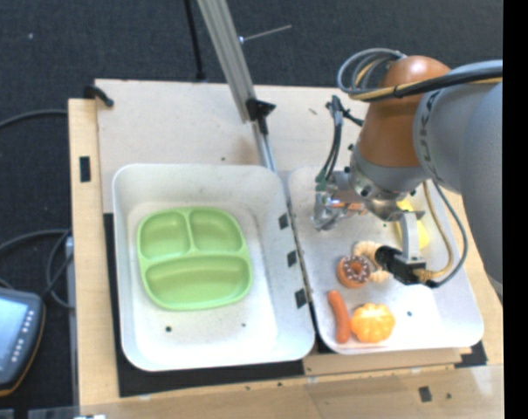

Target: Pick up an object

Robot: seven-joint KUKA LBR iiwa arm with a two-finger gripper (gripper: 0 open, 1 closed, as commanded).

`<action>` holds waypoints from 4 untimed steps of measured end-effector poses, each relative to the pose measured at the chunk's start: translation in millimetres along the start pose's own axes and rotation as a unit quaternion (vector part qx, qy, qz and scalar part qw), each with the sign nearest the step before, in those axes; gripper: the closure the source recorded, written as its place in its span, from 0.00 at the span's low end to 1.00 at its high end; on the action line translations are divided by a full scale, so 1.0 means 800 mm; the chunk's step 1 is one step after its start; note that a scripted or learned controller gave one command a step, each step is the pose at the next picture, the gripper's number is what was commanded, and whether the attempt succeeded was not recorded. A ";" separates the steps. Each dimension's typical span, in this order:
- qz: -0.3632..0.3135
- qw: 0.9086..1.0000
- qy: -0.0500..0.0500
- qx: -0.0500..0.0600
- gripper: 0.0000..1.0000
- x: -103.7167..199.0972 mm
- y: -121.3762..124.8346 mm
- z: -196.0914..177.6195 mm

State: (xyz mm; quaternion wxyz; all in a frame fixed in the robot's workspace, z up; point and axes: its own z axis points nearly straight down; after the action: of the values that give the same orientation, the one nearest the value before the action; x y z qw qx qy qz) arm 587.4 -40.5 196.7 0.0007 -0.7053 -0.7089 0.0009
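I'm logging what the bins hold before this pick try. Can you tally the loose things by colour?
Green: 1, the divided plate in the left bin.
Orange: 2, the carrot and the tangerine-like fruit in the right bin.
Brown and cream: 1, the doughnut.
Yellow: 1, an item mostly hidden behind the arm.
Total: 5

I'm looking down on a pale bench (168,129) that is carrying two shallow white bins, sitting side by side and touching along their inner edges. The left bin (128,339) is lying toward the bench's front left; the right bin (447,317) is sitting at the front right, its corner overhanging the bench edge slightly.
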 end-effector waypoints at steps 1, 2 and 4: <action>-0.002 1.000 0.000 -0.003 1.00 0.096 -0.018 -0.042; 0.001 1.000 0.000 -0.001 0.00 0.090 -0.018 -0.040; 0.005 1.000 -0.001 0.000 0.00 -0.059 0.015 -0.170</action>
State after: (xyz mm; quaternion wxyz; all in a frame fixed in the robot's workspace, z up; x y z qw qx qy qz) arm 600.2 -87.7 332.9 -0.0007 -0.7091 -0.7051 0.0015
